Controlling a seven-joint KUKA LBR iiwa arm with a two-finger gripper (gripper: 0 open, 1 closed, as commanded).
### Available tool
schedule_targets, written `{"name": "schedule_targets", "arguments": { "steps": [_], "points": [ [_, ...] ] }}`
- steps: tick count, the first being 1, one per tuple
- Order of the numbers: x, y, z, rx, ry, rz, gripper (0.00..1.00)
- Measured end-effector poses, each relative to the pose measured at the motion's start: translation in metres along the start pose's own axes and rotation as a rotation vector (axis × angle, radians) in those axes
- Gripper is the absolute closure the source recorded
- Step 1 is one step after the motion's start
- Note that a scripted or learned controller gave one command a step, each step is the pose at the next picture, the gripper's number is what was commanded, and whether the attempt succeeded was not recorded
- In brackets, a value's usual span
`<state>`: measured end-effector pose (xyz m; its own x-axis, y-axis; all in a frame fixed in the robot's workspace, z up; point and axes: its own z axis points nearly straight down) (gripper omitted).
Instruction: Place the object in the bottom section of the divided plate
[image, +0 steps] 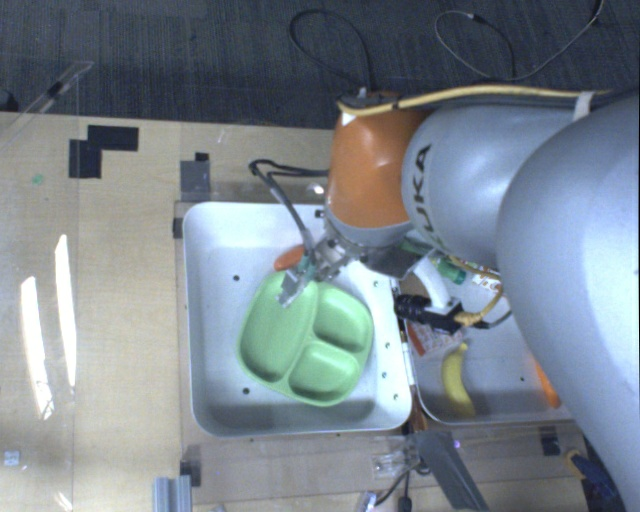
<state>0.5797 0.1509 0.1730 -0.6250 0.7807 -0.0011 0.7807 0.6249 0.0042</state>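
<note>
Green plastic marks the plate (300, 345), which lies tilted on the floor of the left bin (212, 300) and has three sections. Its bottom section, the one nearest the bin's front edge, holds nothing.

The gripper (297, 280) hangs over the plate's far rim, small and blurred under the orange band (372, 170). Whether it is open or closed cannot be told from this angle, nor whether it has hold of anything. Just beside it, past the plate's far rim, an orange thing (289, 258) peeks out. Only a small sliver shows, the rest is covered by the wrist, so its shape cannot be made out. It sits outside every section of the plate.

Much of the right bin (490, 400) is hidden beneath the arm (570, 250), whose grey bulk fills that side. A banana (458, 385) lies near the bin's front wall, its upper end lost among clutter. Above it sits a packet (432, 338) with red and white print too blurred to read. A scrap of orange (545, 385) shows at the arm's edge, cut off.

Black letters run along the grey casing just beside the band. "UKA" reads clearly, and the start curves out of sight.

Black tape marks (100, 148) lie on the bench (90, 300), well apart from both bins.
</note>
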Motion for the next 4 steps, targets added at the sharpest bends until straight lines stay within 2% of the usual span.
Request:
{"name": "schedule_targets", "arguments": {
  "steps": [4],
  "points": [
    [0.0000, 0.0000, 0.0000, 0.000, 0.000, 0.000, 0.00]
  ]
}}
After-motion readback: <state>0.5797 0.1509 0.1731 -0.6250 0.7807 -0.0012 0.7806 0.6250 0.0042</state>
